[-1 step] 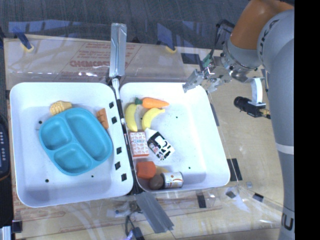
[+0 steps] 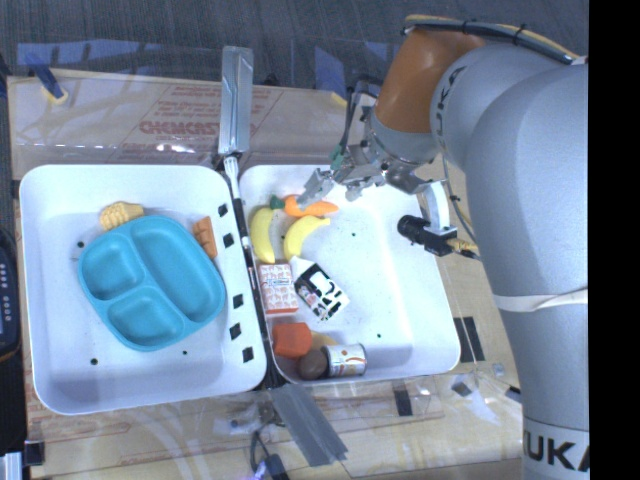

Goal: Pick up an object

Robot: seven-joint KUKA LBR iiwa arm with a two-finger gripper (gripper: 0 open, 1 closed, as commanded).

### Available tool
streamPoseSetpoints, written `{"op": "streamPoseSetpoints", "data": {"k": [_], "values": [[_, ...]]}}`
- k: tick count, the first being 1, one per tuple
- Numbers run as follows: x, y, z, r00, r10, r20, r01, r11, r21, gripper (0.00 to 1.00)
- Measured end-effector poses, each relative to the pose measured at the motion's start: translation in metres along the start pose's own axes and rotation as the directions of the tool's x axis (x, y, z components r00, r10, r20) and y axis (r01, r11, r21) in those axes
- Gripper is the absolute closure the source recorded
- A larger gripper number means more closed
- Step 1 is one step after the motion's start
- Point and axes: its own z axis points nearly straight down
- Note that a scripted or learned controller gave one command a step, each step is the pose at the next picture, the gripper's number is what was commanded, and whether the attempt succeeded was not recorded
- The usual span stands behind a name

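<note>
Curved yellow bananas [image 2: 285,234], glossy white bin [image 2: 420,298]

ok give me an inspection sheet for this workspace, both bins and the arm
surface: two white bins side by side, left bin and right bin, on a bench.
job's things: in the right bin, two bananas, a carrot, a small red carton, a black and white box, an orange block, a can on its side.
clutter: in the left bin, a blue divided plate, a yellow corn piece, a small orange piece.
end effector: low over the carrot at the right bin's far end; grip cannot be judged.
cables: a cable runs over the arm.
surroundings: dark carpet beyond the bench.
</note>
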Motion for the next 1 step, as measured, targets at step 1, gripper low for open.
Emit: {"op": "streamPoseSetpoints", "data": {"k": [1], "values": [[0.0187,-0.0057,0.0701,0.999,-0.040,0.002,0.040,0.999,0.000,0.00]]}}
